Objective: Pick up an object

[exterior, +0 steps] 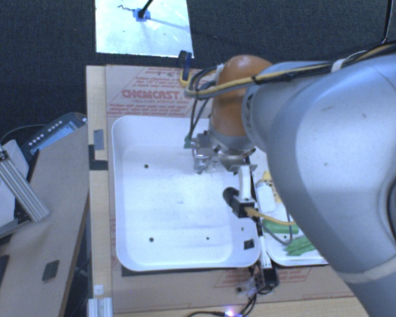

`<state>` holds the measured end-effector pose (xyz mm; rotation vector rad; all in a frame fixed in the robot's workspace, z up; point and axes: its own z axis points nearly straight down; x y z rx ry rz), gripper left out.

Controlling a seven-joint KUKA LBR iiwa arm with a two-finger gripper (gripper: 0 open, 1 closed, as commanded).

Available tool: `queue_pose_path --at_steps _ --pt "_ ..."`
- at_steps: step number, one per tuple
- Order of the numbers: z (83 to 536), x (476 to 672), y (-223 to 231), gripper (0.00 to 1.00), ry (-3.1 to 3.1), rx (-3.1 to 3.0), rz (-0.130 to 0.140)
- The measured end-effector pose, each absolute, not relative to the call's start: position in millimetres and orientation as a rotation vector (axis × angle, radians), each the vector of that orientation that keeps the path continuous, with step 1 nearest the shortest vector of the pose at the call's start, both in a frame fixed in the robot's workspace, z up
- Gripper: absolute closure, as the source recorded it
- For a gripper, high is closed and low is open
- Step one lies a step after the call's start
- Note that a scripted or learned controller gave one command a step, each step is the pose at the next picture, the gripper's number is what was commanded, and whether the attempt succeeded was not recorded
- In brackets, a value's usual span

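Gripper [202, 164] over left bin [129, 177], green object [297, 246] apparently well right.

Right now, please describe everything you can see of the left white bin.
The left white bin is a shallow tray of glossy white material, perhaps plastic, with rounded corners and a raised rim. It lies flat on a brown board printed with red letters. A few small dark dots mark its floor. The gripper is above its upper right part; contact cannot be judged. Its right rim borders the second bin.
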<state>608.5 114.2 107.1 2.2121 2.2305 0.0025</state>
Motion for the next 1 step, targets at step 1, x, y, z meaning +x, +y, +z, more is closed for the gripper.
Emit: queue_pose_path --at_steps 1 --pt "149.5 654.6 161.3 1.00 2.228 2.209 0.014"
